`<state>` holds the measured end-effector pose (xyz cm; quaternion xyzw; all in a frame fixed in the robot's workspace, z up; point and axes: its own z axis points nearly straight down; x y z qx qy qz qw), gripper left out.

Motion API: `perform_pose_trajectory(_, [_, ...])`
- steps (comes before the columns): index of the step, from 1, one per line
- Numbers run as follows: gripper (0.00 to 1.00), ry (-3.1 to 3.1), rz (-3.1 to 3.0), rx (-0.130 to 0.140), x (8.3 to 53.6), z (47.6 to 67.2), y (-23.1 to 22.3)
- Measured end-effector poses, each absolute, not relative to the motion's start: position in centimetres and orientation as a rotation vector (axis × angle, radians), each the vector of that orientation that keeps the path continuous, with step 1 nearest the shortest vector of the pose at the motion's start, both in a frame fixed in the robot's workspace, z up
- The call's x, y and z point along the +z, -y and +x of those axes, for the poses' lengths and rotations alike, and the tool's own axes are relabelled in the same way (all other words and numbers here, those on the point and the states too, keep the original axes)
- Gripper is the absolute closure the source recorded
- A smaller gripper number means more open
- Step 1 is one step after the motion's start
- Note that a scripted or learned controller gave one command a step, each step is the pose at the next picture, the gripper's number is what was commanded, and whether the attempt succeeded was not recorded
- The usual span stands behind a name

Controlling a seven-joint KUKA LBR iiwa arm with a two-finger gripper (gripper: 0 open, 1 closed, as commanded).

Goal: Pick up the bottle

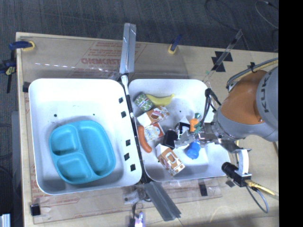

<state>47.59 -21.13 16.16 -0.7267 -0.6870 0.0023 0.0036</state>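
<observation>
Looking down on the bench (pixel 57 51), the view takes in two shallow white bins of smooth plastic with rounded corners. The left bin (pixel 42 93) holds one item: a glossy blue tray (pixel 83 151) with three compartments, lying toward 6 o'clock. The right bin (pixel 189 86) holds a clutter of about nine items. One yellow banana (pixel 159 99) lies at 11 o'clock, touching one green-labelled packet (pixel 141 101). Three printed cartons are counted: an orange-and-white carton (pixel 158 114) just below the banana, a pale carton (pixel 151 134) at 9 o'clock, and a brown-and-white carton (pixel 171 161) at 6 o'clock. Their print is too small to read. One smooth red-orange sausage (pixel 145 140) lies along the 9 o'clock wall.

The bottle (pixel 179 110), apparently the pale rounded body ending in an orange cap (pixel 193 124), lies near the bin's centre, toward 12 o'clock. One small blue lump (pixel 192 151) sits at 5 o'clock.

The gripper (pixel 182 135), dark and angular, is low over the centre, between the cap and the blue lump. Whether it is open or closed cannot be told. The grey arm (pixel 246 110), with its orange band, enters from 3 o'clock.

Red lettering on the clear bench sheet, at 12 o'clock, appears to read "CHEMCAST" (pixel 102 60).
</observation>
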Motion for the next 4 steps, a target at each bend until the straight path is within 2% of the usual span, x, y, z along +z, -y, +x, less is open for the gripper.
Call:
perform_pose_trajectory(1, [0.00, 2.048, -2.388, -0.014, 10.1, 49.4, 20.6])
perform_pose_trajectory(2, [0.00, 2.250, -2.187, 0.004, 22.5, 47.8, 20.7])
perform_pose_trajectory(3, [0.00, 2.263, -2.175, 0.001, 10.3, 47.7, 21.1])
perform_pose_trajectory(4, [0.00, 2.280, -2.154, 0.003, 15.5, 47.7, 21.1])
